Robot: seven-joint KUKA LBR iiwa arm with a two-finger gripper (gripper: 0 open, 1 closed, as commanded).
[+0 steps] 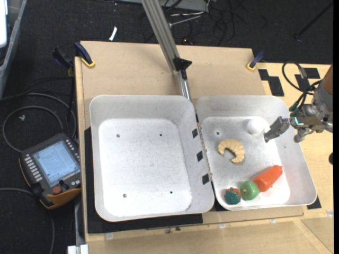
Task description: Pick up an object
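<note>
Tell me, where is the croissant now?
The croissant lies in the right bin, near its middle, below the white ball and above the green ball.

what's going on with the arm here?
The arm reaches in from the right, its gripper open over the right bin's far right side, holding nothing. A white ball sits just left of it. Further in lie a croissant, a carrot, a green apple and a small teal piece. No pick made yet. The left bin sits alongside.
</note>
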